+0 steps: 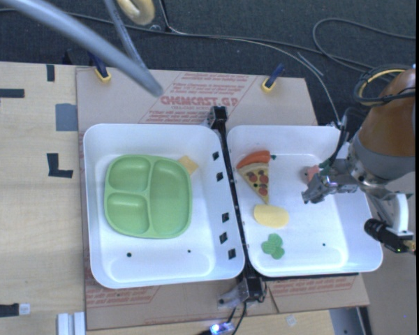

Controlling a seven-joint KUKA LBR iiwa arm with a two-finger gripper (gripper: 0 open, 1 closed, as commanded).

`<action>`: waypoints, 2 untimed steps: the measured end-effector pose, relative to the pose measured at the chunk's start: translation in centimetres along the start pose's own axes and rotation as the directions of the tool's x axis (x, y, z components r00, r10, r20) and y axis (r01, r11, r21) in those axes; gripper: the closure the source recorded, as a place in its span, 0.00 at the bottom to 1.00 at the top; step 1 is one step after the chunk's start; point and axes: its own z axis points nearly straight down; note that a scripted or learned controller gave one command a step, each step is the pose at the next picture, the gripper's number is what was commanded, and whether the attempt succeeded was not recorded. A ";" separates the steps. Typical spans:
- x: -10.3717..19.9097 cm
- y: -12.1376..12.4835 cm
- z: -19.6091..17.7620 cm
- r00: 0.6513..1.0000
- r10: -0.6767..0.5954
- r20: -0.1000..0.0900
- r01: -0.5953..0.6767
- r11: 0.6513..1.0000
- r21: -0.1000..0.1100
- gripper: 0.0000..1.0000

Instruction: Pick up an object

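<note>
In the right bin (pixel 335 257) lie a toy pizza slice (pixel 257 174) with a red crust, a pale yellow oval piece (pixel 271 217) and a small green broccoli-like piece (pixel 272 246). My gripper (pixel 313 189) hangs low over the right half of this bin, reaching in from the right. A small reddish-pink thing (pixel 311 174) shows right at the gripper's tip; whether it is held or only lying beside it is unclear. The pizza slice and the yellow piece lie well to the gripper's left.
The left bin (pixel 146 271) holds a green divided plate (pixel 148 195) and a small yellow chip (pixel 188 164) by the plate's upper right corner. A black divider (pixel 228 201) runs between the bins. Cables (pixel 321 75) trail behind the bench.
</note>
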 end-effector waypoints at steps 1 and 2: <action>0.0 0.1 -4.3 1.000 0.000 0.000 0.000 1.000 0.000 1.00; 5.5 -1.1 -3.8 1.000 -0.003 -0.002 0.003 1.000 0.006 1.00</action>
